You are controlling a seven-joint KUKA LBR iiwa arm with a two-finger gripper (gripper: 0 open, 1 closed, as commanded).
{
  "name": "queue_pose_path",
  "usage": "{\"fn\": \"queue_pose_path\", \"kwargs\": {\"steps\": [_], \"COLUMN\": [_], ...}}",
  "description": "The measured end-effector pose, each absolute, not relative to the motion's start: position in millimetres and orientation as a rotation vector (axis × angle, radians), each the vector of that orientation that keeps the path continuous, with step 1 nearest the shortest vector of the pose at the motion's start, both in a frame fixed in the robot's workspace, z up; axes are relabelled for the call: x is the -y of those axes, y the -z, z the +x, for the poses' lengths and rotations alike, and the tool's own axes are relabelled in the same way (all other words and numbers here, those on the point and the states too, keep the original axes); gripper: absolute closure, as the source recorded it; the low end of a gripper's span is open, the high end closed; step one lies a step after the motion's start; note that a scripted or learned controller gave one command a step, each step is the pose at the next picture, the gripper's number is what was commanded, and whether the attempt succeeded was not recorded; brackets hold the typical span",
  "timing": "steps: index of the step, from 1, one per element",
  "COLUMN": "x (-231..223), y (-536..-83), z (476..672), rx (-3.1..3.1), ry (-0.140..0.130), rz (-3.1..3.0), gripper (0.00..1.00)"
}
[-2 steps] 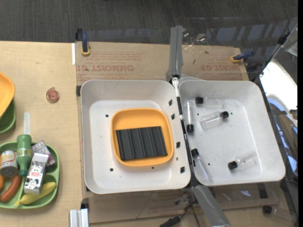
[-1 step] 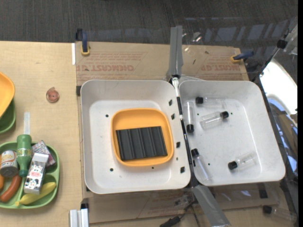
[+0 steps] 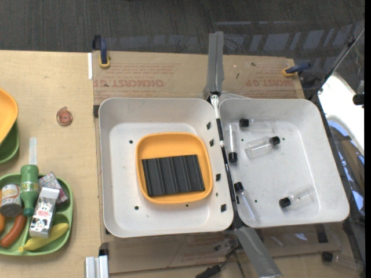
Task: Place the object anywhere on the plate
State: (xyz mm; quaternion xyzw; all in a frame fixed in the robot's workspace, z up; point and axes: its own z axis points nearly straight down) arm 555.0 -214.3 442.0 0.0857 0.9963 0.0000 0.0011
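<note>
Nearest the lens, at the lower left, a green divided tray (image 3: 68, 222) sits on the wooden desk (image 3: 46, 86) with toy food in it: a green bottle (image 3: 28, 187), a small printed carton (image 3: 42, 211) and a red sausage (image 3: 11, 231) among them; none of it belongs to the job.

Further in, the left white bin (image 3: 116, 213) holds a yellow plate (image 3: 174, 141) near its middle; a black ribbed slab (image 3: 174, 174) lies flat on the plate, inside the rim on every side. If that slab is the object, I judge the placing already done. The right white bin (image 3: 310, 155) touches the left one along their shared wall; it holds several clear vials with black caps, one (image 3: 262, 145) near the middle and another (image 3: 296, 198) toward the near right corner, with more close along the left wall; they lie apart from one another.

How the jaws stand I cannot tell.

On handling, by looks alone: the slab seems stiff, low and light; its grooves would give some purchase, and a pinch across the shorter span, on the two long edges, seems the best hold. Should a vial be the object instead, it looks light, smooth and apt to roll, possibly brittle; I would grip across the barrel at mid length, not at the cap, and set it down gently, for it may roll across the ribs.
</note>
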Motion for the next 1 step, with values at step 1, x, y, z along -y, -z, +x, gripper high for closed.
{"fn": "queue_pose_path", "kwargs": {"steps": [1], "x": [222.6], "y": [-441.0], "z": [623.4], "rx": [-3.138], "ry": [0.000], "rz": [0.024], "gripper": [1.00]}}
